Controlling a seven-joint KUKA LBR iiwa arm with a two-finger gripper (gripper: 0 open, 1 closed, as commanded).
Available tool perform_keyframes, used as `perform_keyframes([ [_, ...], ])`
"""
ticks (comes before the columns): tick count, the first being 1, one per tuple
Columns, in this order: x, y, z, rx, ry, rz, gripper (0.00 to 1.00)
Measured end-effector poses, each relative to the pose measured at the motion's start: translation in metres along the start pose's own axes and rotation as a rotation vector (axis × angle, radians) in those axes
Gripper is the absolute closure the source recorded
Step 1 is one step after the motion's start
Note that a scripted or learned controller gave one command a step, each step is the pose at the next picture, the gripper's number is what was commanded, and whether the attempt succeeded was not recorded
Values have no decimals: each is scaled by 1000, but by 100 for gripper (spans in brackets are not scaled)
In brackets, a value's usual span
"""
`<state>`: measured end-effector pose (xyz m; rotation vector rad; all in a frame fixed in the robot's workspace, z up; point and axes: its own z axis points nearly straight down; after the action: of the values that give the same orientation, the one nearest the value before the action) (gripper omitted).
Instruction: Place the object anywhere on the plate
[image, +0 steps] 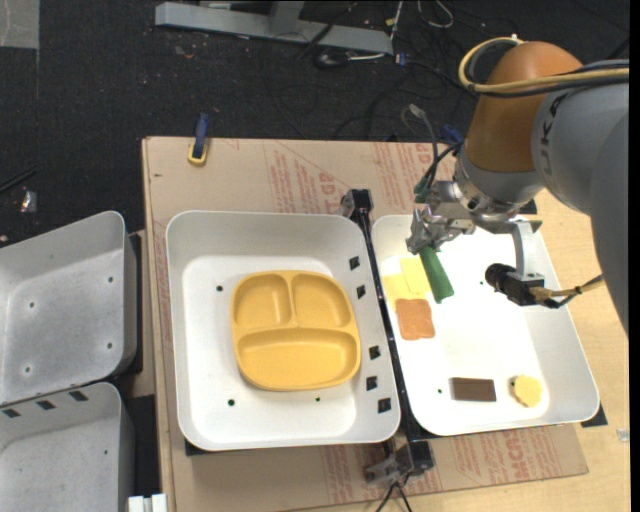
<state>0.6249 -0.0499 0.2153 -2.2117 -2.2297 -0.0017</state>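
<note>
Your gripper (432, 236) hangs over the far left corner of the right bin (560, 345). You can't tell from here if its fingers are apart or together, and nothing shows clearly pinched between them.

A green stick (436, 275) starts right under the gripper tip and runs toward the near side; contact or just overlap, can't say. That looks like your likely object. Judging by look: light, stiff, toy-like plastic, smooth so maybe a bit slippery, not fragile. Take it across its narrow width near the middle.

Just beside the stick, on the gripper's left and slightly below, lies a yellow piece (406, 279), thin and flat. Below that sits an orange slab (415, 319), also flat, hard to pinch from above. Further toward the near edge: a brown block (472, 389) and a yellow round (526, 390), well apart from the gripper.

The plate (296, 331), yellow with 3 compartments, sits in the left bin (200, 300), well to the gripper's left across the divider.

Writing: red print on the cardboard (270, 175) under the bins, too faint to read. No brands legible.
</note>
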Motion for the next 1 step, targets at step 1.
perform_keyframes([
  [1,60,2,-13,-2,0,-1,100],
])
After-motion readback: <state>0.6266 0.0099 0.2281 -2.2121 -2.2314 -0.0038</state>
